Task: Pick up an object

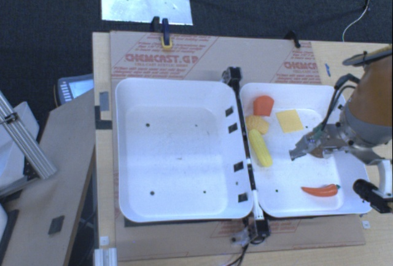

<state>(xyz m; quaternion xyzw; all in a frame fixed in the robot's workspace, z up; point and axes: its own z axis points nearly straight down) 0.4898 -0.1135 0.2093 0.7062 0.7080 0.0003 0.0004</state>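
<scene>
Red chili pepper [320, 190] at 5 o'clock in right bin [279, 206] | claw [302, 152] above, at 3 o'clock | grip state: cannot tell

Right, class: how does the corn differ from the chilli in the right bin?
The corn is yellow; the chilli is red-orange with a dark stem tip. The corn looks thicker and stubbier, the chilli thin and tapered. The corn lies by the bin's left wall, running up and down the view; the chilli lies near the front edge, running across it. Both rest flat on the bin floor, apart from the gripper.
</scene>
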